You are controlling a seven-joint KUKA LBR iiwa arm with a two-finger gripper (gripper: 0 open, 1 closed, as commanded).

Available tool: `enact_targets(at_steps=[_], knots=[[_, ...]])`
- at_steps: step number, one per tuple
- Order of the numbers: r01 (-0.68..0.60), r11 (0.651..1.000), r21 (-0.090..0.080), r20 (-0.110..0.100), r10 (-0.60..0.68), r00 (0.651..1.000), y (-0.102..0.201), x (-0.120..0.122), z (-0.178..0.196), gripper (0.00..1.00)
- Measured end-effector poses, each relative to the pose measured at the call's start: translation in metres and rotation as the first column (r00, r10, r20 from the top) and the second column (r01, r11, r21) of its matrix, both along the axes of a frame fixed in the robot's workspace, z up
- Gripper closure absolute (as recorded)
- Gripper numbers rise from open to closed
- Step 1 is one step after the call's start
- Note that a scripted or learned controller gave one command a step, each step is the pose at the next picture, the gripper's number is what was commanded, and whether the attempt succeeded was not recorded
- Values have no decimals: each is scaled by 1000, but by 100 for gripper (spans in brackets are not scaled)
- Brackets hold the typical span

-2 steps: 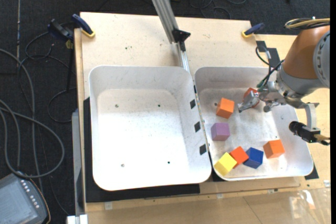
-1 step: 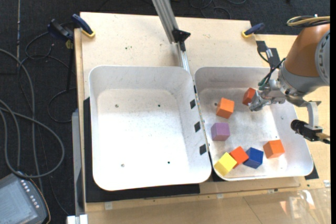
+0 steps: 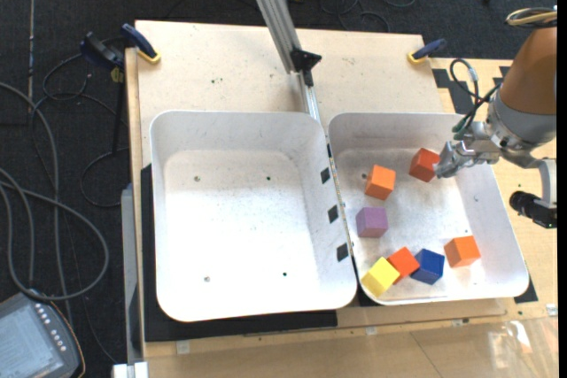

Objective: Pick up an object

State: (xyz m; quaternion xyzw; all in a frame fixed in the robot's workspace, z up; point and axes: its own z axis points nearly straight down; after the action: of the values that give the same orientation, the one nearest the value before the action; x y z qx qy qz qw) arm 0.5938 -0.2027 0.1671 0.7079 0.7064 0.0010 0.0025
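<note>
The claw sits right of centre, touching the red cube on its left. I cannot tell its state.

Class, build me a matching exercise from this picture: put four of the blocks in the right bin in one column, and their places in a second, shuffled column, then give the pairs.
Column 1:
1. red block
2. purple block
3. yellow block
4. blue block

Column 2:
A. near the bin's front left corner
B. right beside the gripper
C. near the bin's middle
D. between two orange blocks

Pairs: 1-B, 2-C, 3-A, 4-D
</note>
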Motion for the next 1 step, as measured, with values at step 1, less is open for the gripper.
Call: enact_targets(at_steps=[1], knots=[[-4,1000,0,1,4,1000,0,1,40,100]])
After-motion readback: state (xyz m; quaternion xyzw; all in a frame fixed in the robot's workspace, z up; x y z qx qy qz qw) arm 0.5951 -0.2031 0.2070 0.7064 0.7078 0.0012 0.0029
